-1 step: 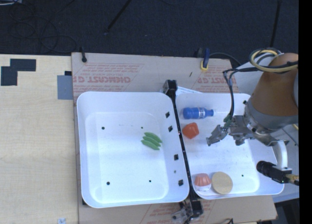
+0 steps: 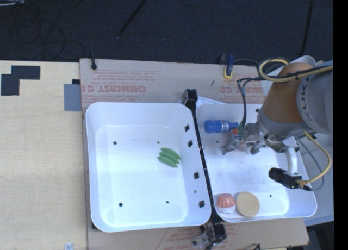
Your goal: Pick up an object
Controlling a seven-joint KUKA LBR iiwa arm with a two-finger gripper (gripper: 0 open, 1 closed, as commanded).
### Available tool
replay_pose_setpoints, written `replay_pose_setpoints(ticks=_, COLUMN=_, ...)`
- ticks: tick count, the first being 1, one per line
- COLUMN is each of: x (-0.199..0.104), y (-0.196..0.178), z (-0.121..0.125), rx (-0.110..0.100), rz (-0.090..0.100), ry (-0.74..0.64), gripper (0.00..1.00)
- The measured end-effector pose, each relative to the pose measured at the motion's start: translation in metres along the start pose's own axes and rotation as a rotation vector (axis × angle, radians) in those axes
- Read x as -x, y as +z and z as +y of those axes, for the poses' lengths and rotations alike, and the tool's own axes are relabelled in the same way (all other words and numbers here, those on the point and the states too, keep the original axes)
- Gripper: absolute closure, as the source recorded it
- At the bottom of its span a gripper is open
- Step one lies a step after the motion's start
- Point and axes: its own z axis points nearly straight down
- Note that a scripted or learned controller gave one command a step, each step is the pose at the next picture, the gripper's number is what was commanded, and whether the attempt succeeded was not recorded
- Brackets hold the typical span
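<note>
My gripper (image 2: 235, 144) hangs low over the upper part of the right bin (image 2: 272, 211), at the end of the grey arm with the orange band (image 2: 285, 99). A blue bottle (image 2: 219, 126) with a white cap end lies on its side just up and left of the gripper, close to it. At the bin's front edge lie a tan round disc (image 2: 248, 204) and a small orange and white object (image 2: 225, 203), side by side. In the left bin (image 2: 109, 135) a green pod-like object (image 2: 169, 157) rests right of the middle.
A black divider strip (image 2: 198, 156) runs between the two bins. Yellow and black cables (image 2: 272, 68) loop around the arm, and a black fitting (image 2: 285, 177) juts out below the wrist over the right bin. Cardboard (image 2: 130, 83) lies under the bins.
</note>
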Motion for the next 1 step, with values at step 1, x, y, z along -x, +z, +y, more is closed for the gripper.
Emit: replay_pose_setpoints(ticks=1, x=0.0591, y=0.0186, z=0.0589, rx=0.004, rz=-0.002, ry=0.002, gripper=0.0)
